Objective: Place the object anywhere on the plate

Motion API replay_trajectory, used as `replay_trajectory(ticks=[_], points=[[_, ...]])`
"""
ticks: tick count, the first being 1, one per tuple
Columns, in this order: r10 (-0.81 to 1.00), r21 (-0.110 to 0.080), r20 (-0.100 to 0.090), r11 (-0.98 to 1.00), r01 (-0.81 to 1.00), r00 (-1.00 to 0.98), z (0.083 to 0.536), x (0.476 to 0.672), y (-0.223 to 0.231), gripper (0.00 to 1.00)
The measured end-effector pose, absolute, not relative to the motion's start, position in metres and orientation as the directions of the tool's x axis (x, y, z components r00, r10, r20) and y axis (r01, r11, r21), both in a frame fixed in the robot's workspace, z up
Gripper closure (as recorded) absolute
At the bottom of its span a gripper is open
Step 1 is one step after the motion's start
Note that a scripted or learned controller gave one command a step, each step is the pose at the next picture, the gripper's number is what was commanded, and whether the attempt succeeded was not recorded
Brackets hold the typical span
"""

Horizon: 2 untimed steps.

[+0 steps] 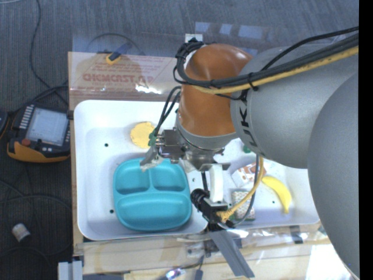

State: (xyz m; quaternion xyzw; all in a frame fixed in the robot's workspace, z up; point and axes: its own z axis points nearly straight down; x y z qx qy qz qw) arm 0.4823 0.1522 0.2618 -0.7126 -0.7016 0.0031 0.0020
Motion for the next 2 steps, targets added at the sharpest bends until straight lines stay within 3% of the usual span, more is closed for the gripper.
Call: replay_trajectory(ticks=[1,2], points=[[1.000,-0.007,-0.002,-0.016,1.000,0.016,0.262,0.482,0.152,0.00],[1.000,-0.004,-0.005,-0.024,1.000,0.024,0.206,0.573,0.221,0.00]])
